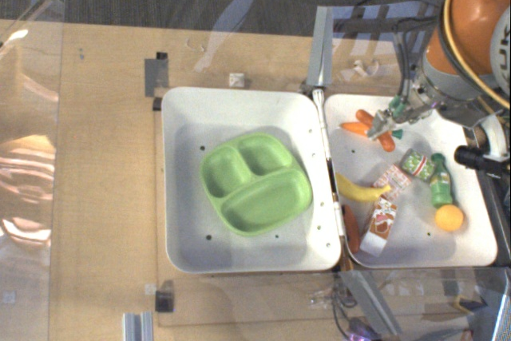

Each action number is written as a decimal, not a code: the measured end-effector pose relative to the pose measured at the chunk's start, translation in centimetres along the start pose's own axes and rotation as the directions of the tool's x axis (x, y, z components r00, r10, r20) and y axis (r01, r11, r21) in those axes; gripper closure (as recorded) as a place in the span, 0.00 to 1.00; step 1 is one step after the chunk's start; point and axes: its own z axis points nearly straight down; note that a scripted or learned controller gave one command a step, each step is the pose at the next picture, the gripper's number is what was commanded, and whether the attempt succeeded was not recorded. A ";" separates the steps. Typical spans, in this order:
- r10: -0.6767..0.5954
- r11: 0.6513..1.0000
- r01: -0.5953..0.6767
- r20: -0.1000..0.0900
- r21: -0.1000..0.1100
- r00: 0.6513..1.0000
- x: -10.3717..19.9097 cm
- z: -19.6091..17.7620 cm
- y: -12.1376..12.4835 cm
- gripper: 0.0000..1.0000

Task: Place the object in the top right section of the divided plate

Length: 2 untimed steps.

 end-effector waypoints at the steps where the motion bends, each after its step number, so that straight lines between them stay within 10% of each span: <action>1: -0.205 0.979 0.205 -0.003 0.002 0.979 6.7 4.7 9.6 1.00; 2: -0.077 0.997 0.077 -0.003 0.002 0.997 13.3 4.6 8.4 1.00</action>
